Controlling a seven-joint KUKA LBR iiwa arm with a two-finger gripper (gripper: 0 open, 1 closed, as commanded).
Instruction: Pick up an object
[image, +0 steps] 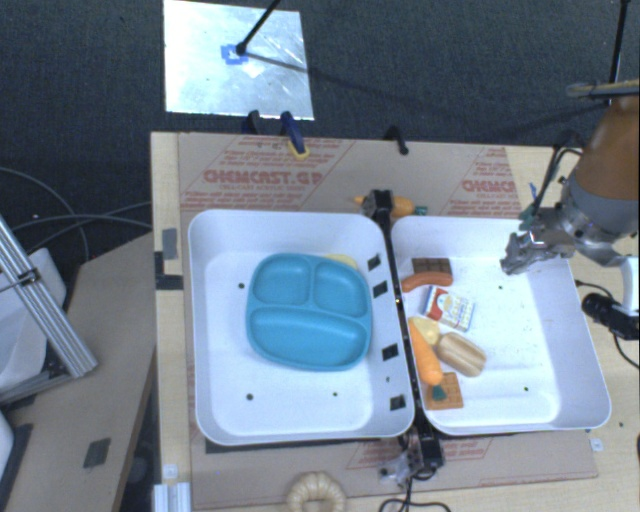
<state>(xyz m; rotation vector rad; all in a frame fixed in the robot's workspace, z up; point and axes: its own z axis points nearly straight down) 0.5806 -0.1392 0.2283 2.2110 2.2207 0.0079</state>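
The grey arm (605, 190) reaches in from the right, its orange band sitting above the wrist, and bends down toward the upper right part of the right bin (560, 340). The gripper (518, 254) hangs over that bin's bare white floor near its back wall, tilted to the left; whether its fingers are open or closed cannot be told, and no item is seen between them.

The objects to pick lie well apart from it, clustered at the right bin's left side along the divider. A flat brown bar (432, 267) lies furthest back, with a reddish sausage (418, 283) just beside it. A small red and white carton (449, 307) lies tilted in front of these. Below it sits a pale yellow piece (424, 329), a tan rounded bread roll (461, 354), and a smooth orange carrot (428, 363) lying lengthwise along the wall. A small orange and brown packet (445, 393) lies nearest the front.

The left bin (215, 400) holds a glossy blue plastic divided plate (310, 312) with rounded corners and three compartments. Both bins are shallow, white and smooth, resting on a brown printed board (330, 165) that covers the worktop. A pale ring-shaped object (316, 492) lies at the front edge.
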